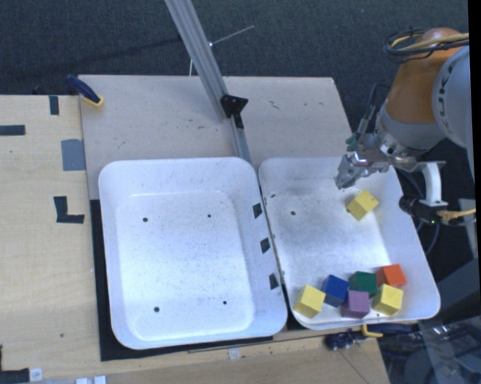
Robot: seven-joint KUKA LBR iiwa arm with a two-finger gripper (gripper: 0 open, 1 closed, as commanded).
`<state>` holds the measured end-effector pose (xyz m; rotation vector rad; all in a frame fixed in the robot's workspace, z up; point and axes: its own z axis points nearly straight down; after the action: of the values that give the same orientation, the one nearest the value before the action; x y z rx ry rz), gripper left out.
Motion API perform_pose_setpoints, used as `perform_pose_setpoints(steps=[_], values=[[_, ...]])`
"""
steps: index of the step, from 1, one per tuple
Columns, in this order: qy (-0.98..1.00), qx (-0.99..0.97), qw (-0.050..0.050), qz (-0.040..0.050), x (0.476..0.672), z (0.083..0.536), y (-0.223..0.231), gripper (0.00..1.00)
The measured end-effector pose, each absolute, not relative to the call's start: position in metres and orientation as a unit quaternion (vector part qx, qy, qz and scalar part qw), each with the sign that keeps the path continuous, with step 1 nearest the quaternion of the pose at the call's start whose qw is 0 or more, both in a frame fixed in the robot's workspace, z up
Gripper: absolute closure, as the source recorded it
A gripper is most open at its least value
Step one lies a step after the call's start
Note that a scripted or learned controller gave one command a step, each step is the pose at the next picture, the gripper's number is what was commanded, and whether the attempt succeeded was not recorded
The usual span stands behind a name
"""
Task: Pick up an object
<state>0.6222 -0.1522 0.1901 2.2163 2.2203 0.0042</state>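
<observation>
A lone yellow cube (362,205) lies in the upper right part of the right bin (322,247). My gripper (346,178) hangs just up and left of that cube, low over the bin floor, with nothing seen between its fingers. Along the bin's front edge sits a cluster of blocks: a yellow one (310,300), a blue one (335,289), a purple one (357,302), a green one (362,283), an orange one (392,275) and another yellow one (388,299).
The left bin (179,253) stands beside the right one, rims touching. A slanted metal pole (207,61) with a black clamp crosses above the bins' back edge. The arm's grey and orange body (423,92) looms over the right bin's far right corner.
</observation>
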Motion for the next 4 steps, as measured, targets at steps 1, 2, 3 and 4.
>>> perform_pose_setpoints(steps=[1, 2, 3, 4], values=[[0.708, 0.707, 0.003, 0.0014, 0.624, 0.244, -0.152, 1.0], [0.709, 0.705, 0.0, 0.0002, 0.631, 0.245, -0.109, 1.0], [0.71, 0.704, -0.001, 0.0003, 0.631, 0.245, -0.046, 1.0], [0.709, 0.705, 0.0, -0.0001, 0.634, 0.242, -0.003, 1.0]])
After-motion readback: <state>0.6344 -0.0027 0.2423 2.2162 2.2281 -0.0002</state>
